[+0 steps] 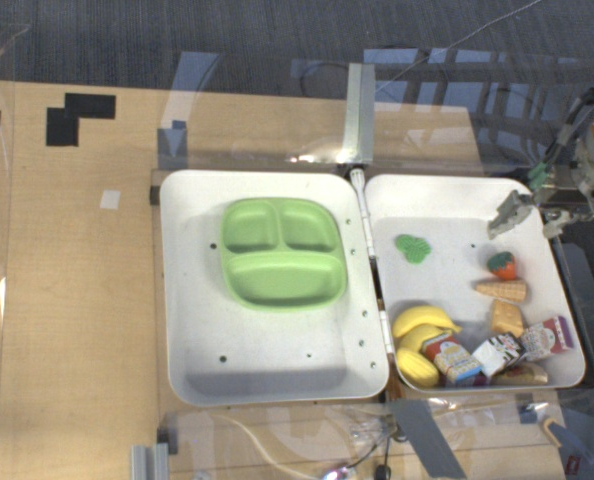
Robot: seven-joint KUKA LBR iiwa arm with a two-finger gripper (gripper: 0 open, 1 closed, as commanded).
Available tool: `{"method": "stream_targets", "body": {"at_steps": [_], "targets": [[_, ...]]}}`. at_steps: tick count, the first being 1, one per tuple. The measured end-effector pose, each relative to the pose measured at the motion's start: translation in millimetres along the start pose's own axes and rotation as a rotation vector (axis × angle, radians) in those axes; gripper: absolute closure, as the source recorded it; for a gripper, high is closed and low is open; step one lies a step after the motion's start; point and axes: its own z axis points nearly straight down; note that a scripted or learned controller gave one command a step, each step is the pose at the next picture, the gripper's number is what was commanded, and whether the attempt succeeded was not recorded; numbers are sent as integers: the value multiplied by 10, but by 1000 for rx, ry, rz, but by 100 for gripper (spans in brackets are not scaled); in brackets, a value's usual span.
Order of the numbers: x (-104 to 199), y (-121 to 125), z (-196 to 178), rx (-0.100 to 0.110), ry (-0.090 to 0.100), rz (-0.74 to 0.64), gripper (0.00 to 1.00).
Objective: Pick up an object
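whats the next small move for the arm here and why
Probably lower the tool toward the red and green toy just below it in the view. The tool sits over the right bin's upper right corner with nothing between its fingers, and that toy lies nearest, apart from the crowded pile.
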Motion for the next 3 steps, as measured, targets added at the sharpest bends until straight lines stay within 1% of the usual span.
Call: {"method": "stream_targets", "body": {"at_steps": [1, 2, 3], "targets": [[843, -254, 906, 0, 1, -125, 0], [1186, 802, 913, -1, 1, -154, 0], [486, 675, 1590, 0, 0, -252, 0]]}}
